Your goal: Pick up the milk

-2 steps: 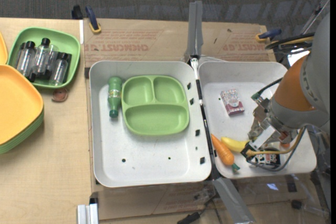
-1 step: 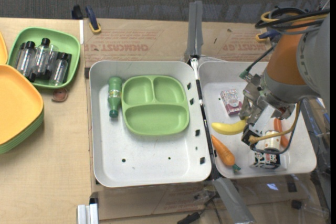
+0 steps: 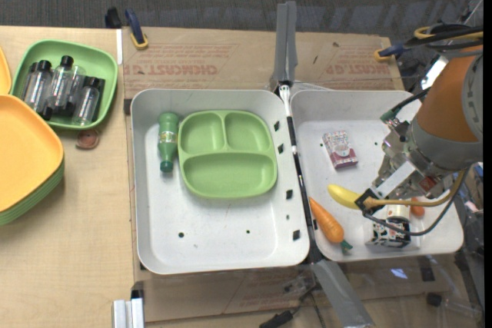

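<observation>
The arm [image 3: 450,107] comes in from the right, and its gripper [image 3: 388,230] is low over the front right part of the right bin [image 3: 369,107]. A small white carton, which looks like the milk [image 3: 397,212], lies right at the gripper, partly hidden by it and its cables. I cannot see whether the carton is held. A yellow banana [image 3: 344,196] lies just left of the gripper.
The right bin also holds an orange carrot [image 3: 328,220], a red and white packet [image 3: 340,149] and a small red item [image 3: 417,209]. In the left bin lie a green divided plate [image 3: 227,154] and a green bottle [image 3: 167,140]. A green tray of bottles [image 3: 65,84] and yellow plates [image 3: 27,161] sit to the left.
</observation>
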